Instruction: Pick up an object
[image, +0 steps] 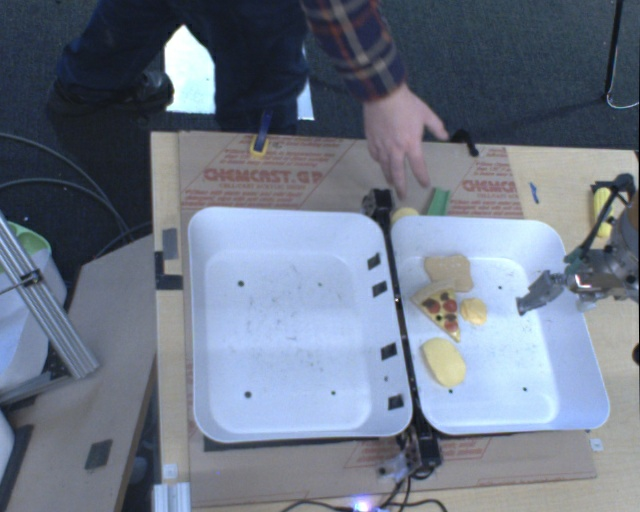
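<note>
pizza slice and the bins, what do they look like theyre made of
The pizza slice looks like moulded toy plastic: flat yellow with painted red dots and a slight sheen, though the blur leaves rubber or foam possible. The right bin and left bin look like thin formed white plastic, with smooth rounded rims and dark scuffs on their floors.

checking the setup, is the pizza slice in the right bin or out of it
In. The pizza slice lies flat on the floor of the right bin, near its left wall.
</note>
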